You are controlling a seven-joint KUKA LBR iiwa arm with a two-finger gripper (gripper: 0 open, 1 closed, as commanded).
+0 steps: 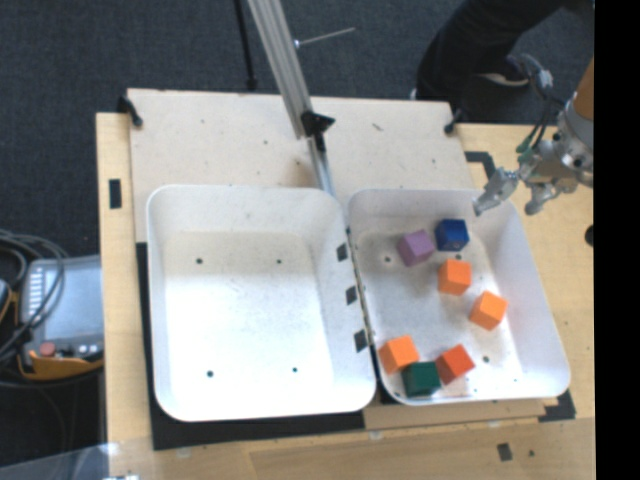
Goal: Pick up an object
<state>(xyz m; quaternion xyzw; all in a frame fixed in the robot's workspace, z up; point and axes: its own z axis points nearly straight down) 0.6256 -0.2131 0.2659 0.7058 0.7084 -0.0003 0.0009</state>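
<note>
Dark carpet surrounds the bench. Blocks cluster in the right bin (530, 268), leaving grasping room; the blue cube (452, 234) lies nearest, at seven o'clock of the gripper (512, 192), whose spread fingers carry nothing.

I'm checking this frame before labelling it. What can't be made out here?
- Gripper: small at the camera view's right edge, so its grip state is unreadable.
- Arm: cut off by that edge.
- Green block: partly overlapped by neighbouring orange blocks.
- Right bin: whether its blocks touch one another is too fine to tell.
</note>
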